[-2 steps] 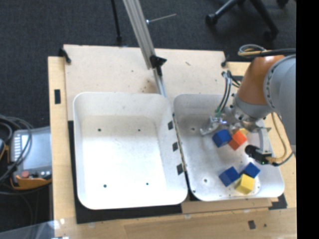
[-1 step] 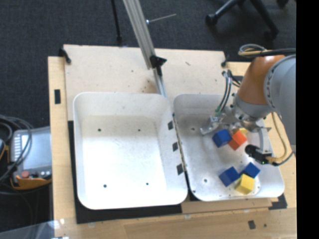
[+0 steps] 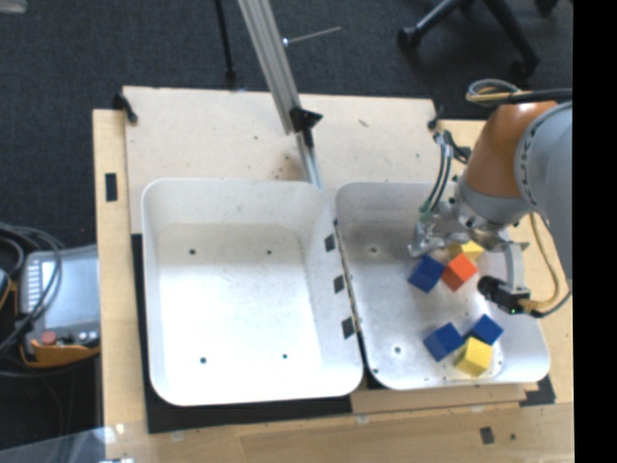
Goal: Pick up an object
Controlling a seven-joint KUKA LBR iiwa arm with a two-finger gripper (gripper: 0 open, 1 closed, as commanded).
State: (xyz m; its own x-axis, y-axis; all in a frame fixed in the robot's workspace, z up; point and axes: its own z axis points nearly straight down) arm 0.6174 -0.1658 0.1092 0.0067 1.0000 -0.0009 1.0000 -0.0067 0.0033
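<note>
Grey and orange-banded, our arm is hanging its two-finger gripper point(image 3: 431, 242) low in the right white plastic bin point(image 3: 386, 220), just beside the blue cube point(image 3: 425, 275) and orange cube point(image 3: 461, 270); whether it is gripping, we cannot tell.

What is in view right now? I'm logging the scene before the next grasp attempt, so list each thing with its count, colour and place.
Blue blocks: three, blue, right bin; one by the gripper, two near the front edge.
Orange block: one, orange, right bin, beside the upper blue block.
Yellow blocks: two, yellow, right bin; one at the front, one partly hidden under the arm.
Right bin: one, white, right half of the bench.
Left bin: one, white, left half of the bench.
Bench: one, light wood, under both bins.
Metal rail: one, silver, slanting down to the bins' rear.
Office chair base: one, black, floor at top right.
Arm: one, grey with orange band, reaching in from the right.
Gripper: one, above the blocks in the right bin.
</note>
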